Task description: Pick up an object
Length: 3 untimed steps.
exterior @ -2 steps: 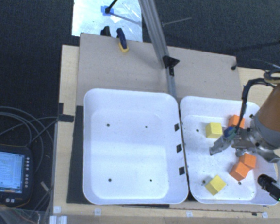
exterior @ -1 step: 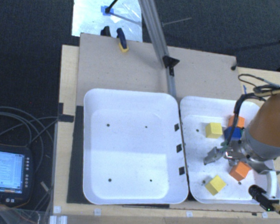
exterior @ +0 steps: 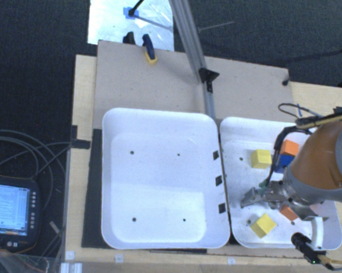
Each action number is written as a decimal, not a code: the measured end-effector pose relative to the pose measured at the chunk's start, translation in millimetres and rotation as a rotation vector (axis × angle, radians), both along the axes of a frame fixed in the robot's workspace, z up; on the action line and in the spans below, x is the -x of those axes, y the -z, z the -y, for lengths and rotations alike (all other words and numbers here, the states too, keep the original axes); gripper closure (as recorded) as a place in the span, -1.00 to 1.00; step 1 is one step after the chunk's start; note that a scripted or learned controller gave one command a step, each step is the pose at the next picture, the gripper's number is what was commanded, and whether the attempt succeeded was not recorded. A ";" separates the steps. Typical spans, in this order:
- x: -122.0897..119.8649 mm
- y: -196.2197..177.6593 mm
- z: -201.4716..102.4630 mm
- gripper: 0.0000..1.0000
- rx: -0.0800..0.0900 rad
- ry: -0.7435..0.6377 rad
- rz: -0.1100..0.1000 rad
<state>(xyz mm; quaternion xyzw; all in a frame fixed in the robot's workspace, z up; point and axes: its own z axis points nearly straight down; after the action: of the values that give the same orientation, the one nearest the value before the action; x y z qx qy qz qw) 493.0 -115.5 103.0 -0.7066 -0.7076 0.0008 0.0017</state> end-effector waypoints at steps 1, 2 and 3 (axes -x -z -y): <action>-2.0 -13.5 0.5 1.00 0.002 -0.002 0.007; -0.6 -58.1 -3.6 1.00 0.002 -0.004 0.010; -10.1 -116.9 -9.1 1.00 0.003 -0.005 0.013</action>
<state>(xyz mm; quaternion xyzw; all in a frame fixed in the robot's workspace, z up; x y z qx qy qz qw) 503.1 -106.5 219.8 -0.7049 -0.7093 -0.0027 -0.0038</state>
